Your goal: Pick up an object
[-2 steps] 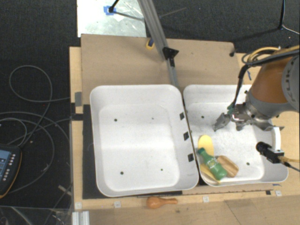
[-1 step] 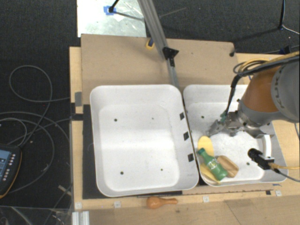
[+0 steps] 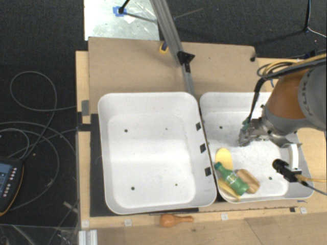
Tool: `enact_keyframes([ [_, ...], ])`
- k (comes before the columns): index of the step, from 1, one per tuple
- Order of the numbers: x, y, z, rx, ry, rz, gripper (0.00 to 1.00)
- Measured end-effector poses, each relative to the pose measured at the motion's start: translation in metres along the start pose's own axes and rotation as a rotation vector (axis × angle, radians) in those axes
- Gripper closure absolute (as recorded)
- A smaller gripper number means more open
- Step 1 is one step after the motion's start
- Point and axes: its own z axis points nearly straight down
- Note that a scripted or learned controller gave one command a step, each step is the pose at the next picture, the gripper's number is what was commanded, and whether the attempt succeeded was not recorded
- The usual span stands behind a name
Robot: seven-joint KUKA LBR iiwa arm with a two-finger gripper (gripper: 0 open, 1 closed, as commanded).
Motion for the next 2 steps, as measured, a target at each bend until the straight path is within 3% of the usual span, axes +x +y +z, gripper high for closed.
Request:
enact_keyframes([
  [2,-0.012,-0.003,-0.115,-0.007,-0.003,-0.005,1.0],
])
